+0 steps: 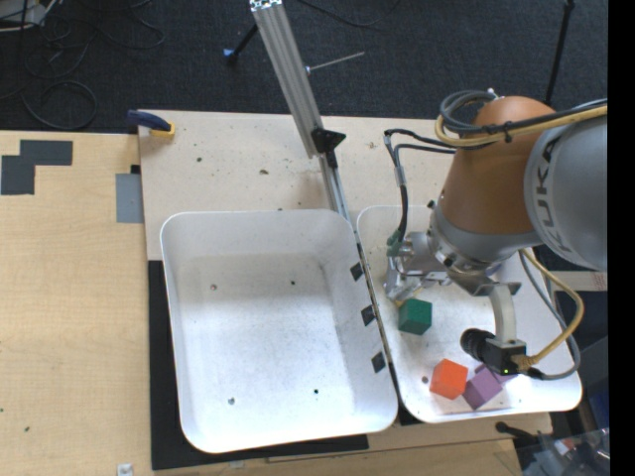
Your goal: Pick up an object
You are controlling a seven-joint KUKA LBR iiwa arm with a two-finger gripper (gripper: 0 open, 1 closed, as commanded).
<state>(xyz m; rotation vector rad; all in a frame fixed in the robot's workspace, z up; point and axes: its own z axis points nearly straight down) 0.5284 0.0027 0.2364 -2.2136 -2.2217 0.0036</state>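
the arm reaches over the right bin [556,397], and its gripper [405,284] hangs just above a green cube [416,316] near that bin's left wall; whether the hand is wide, narrow or closed on the cube cannot be told from this view. an orange cube [448,379] and a purple cube [483,387] sit side by side toward the bin's near edge, while the left bin [189,266] lies beside it.

The grey arm [580,191] bears black letters, partly cut off, reading "KU". No other writing can be read.
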